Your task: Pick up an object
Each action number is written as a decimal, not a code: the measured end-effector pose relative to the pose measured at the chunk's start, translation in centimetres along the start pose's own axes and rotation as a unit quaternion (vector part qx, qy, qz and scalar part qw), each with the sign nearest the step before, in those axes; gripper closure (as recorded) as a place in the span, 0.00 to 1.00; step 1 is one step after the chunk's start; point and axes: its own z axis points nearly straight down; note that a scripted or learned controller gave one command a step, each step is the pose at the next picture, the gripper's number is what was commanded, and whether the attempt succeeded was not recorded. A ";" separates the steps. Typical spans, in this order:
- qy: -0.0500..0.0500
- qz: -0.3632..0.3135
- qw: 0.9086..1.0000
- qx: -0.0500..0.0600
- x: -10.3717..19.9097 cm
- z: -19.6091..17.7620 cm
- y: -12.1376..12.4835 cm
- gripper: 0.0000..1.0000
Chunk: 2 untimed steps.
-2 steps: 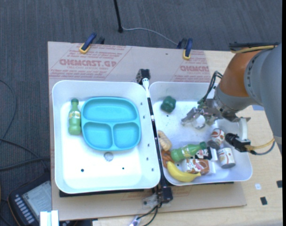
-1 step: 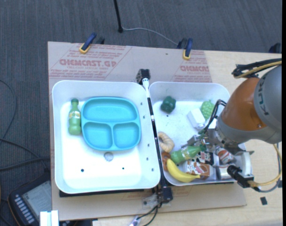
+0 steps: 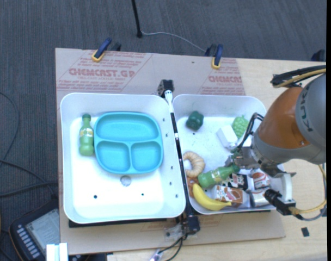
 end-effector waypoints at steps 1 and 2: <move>0.002 -0.002 1.000 0.005 -0.4 0.3 6.6 1.00; 0.002 -0.002 1.000 0.004 4.2 -10.4 8.9 1.00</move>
